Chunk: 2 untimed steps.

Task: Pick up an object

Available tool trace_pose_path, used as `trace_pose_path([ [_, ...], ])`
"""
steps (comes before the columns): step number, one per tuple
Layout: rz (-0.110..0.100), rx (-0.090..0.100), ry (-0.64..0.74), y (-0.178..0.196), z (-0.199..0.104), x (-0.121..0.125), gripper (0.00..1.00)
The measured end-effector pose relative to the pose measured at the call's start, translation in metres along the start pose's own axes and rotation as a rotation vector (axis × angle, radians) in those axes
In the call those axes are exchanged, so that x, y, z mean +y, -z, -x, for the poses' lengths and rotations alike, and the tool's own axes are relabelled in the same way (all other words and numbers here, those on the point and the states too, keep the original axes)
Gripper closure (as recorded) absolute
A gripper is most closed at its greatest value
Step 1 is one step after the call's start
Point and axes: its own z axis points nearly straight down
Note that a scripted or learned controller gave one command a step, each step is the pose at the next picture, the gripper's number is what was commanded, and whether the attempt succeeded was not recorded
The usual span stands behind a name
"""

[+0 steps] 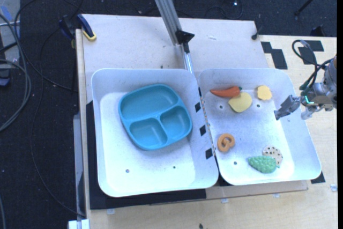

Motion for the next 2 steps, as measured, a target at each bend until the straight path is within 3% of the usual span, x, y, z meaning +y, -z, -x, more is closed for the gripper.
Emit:
trace_pose_path([
  [1, 0.001, 0.0, 0.0, 0.0, 0.0, 0.0, 0.0],
  [2, -0.004, 0.002, -0.001, -0.056, 0.002, 0.009, 0.0],
])
